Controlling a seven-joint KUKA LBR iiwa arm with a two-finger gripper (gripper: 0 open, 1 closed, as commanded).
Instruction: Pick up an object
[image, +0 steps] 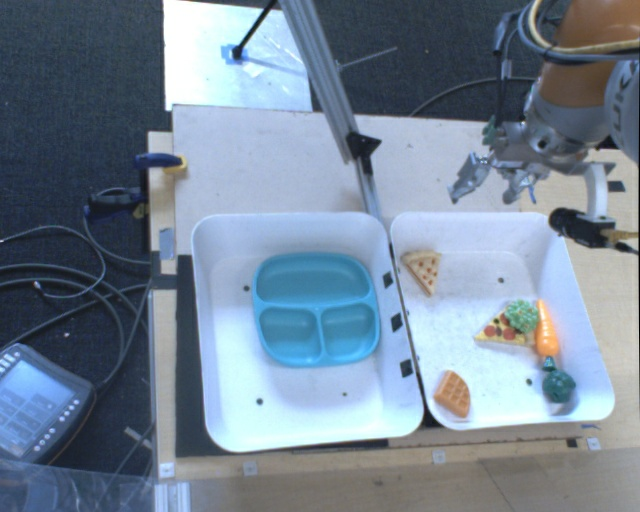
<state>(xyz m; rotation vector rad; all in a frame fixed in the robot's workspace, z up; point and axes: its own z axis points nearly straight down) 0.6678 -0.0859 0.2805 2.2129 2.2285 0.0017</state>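
Observation:
My gripper (492, 184) hangs above the far edge of the right bin (585, 330), its fingers spread open with nothing between them. In that bin lie a small pizza wedge (423, 270) at the near-left top, a pizza slice with green topping (508, 326), an orange carrot (546, 331), a dark green vegetable (558, 385) and a waffle piece (452, 394). All of them rest well below the gripper.
The left bin (225, 400) holds a blue divided plate (316, 307). A slanted metal pole (330, 85) crosses the bench behind the bins. Cables and a pendant (35, 400) lie off the bench at left.

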